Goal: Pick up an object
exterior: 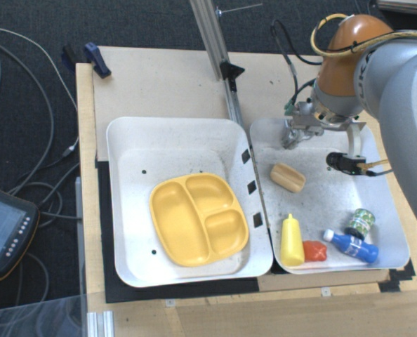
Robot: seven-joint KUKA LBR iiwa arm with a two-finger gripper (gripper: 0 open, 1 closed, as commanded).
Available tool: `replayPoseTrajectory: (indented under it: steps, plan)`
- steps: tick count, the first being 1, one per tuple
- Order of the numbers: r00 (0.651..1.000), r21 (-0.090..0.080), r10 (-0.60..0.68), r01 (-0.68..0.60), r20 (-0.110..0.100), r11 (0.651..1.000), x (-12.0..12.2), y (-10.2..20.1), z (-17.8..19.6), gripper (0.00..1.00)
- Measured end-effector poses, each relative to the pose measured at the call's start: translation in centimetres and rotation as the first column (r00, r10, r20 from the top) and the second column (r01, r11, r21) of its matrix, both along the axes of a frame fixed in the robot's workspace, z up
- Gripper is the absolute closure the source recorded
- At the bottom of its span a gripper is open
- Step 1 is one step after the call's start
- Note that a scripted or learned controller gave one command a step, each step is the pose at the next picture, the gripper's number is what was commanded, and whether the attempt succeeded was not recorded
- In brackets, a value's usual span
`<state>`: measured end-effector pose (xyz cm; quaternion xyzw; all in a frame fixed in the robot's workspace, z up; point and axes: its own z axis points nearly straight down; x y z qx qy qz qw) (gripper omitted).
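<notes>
In the right bin (391, 209) lie a tan rounded block (288, 177), a yellow squeeze bottle (290, 239), a small red item (315, 251), a blue bottle (352, 247) and a green-labelled can (361, 221). My gripper (291, 139) hangs over the bin's far left corner, pointing down, a short way beyond the tan block and apart from it. Nothing is seen held in it. The grey arm with its orange band (352, 41) comes in from the right above the bin.
The left bin (124, 188) holds a yellow divided plate (199, 217). A slanted metal pole (212, 34) rises behind the bins' shared wall. A black fitting with a cable (345, 162) hangs off the arm over the right bin. A blue clamp (96, 58) sits on the bench's far left.
</notes>
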<state>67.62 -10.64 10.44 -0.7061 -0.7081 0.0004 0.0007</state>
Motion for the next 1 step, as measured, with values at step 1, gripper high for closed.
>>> replayPoseTrajectory:
  steps: [1]
  plan:
    - [1.000,-0.001,-0.001,0.001,0.010,1.000,0.17,0.06,6.59,1.00]
